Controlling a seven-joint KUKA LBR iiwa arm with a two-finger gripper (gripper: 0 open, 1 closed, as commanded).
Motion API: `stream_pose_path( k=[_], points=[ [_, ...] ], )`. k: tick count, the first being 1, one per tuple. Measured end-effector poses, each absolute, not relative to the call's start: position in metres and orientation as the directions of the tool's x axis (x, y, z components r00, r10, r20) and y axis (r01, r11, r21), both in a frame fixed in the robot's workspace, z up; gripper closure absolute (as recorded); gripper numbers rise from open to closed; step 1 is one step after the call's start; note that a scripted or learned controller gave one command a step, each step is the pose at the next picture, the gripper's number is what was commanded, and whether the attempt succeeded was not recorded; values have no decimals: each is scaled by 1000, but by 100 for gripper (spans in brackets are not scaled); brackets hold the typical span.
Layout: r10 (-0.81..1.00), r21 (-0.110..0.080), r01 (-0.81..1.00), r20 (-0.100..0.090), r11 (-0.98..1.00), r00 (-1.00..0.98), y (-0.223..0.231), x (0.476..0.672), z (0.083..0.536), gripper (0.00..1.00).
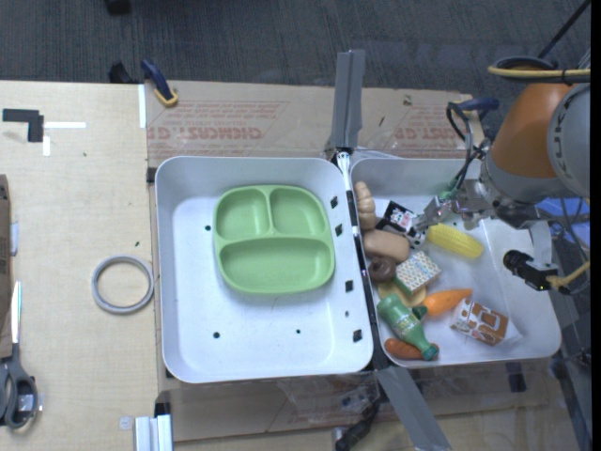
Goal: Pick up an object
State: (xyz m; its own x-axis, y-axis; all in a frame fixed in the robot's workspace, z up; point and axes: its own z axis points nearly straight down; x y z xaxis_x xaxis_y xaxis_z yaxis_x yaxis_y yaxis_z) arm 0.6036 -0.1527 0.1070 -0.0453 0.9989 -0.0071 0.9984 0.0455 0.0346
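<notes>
The tool (439, 212) hangs low over the right bin (540, 332), its tip just above the near end of the corn (454, 241) and beside the black card (398, 218); whether it is released or clenched I cannot tell, since the wrist hides the tip, and nothing shows between its fingers. The likeliest target, the corn, lies just below the tool toward the bin's middle, apart from the tip.

The risk, as I judge it, is crowding. Right beside the tool, toward the divider, the card, a brown bread roll (386, 244) and a patterned cube (417, 272) lie packed together, so a descent slightly off could land on two things at once or wedge a finger against the card's edge. The corn is rounded and smooth and may roll or squirt out as the tool closes. Further from the tool, the carrot (447, 301), green bottle (406, 322) and small carton (480, 320) lie looser and are less likely to be disturbed.

Beyond the divider, the left bin (188, 280) holds a green tray (274, 239). Farther still, on the pale wood worktop (70, 195), lie a tape ring (122, 283) and scissors (17, 383). Dark carpet lies past the worktop's far edge.
</notes>
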Motion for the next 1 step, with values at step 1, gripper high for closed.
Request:
stream_pose_path(
  k=[1],
  points=[
    [999, 34, 998, -7, 46, -46, -153, 604, 107, 0]
  ],
)
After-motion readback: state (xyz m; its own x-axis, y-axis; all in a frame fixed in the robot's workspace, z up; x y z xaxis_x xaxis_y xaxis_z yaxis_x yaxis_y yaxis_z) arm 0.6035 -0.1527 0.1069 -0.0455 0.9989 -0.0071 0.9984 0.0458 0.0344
